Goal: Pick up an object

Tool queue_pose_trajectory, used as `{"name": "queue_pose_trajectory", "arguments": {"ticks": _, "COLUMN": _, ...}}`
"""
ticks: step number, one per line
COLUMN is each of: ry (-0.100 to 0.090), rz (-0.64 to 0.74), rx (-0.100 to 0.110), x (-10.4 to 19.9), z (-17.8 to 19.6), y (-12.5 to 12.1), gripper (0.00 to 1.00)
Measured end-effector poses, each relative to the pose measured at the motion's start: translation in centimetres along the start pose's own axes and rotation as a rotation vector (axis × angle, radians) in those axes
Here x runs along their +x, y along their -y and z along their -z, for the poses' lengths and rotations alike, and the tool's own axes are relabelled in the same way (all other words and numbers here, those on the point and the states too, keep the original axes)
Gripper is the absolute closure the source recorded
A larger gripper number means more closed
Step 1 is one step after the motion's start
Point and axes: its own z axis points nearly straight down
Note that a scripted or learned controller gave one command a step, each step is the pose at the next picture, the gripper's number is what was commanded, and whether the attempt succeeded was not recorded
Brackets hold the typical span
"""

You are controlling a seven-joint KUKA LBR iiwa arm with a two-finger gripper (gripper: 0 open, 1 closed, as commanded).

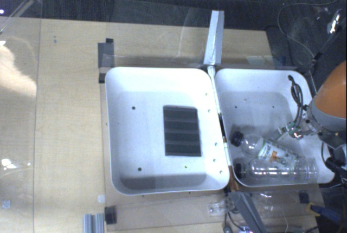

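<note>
Two clear plastic bottles are seen lying in the right-hand shallow white bin (255, 85), and neither has been lifted — the pick is judged not yet made. The smaller clear bottle with a dark cap and a printed label (260, 148) lies tilted just to the left of the hand (295, 130), its cap pointing away from it. The larger clear bottle (279, 170) lies on its side below and to the left of the hand, along the bin's near wall, touching or nearly touching the smaller one.

The hand is found low over the bin floor at the end of the grey arm with the orange band (332, 97), close beside the smaller bottle's base. Whether it is spread or closed cannot be told, since that part is small and cluttered with cables; nothing is plainly seen held in it.

Well to the left of the hand, the left-hand white bin (124, 118) carries a flat dark ribbed rectangular pad (182, 130), left untouched.

As far as can be judged, the approach has been made — a firm closure on an object and the lift off the bin floor are left to do.
</note>
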Motion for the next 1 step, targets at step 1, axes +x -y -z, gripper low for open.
{"name": "queue_pose_trajectory", "arguments": {"ticks": 1, "ry": -0.004, "rz": 0.331, "rx": 0.001, "x": 5.32, "z": 0.87, "y": -1.17, "gripper": 0.00}}
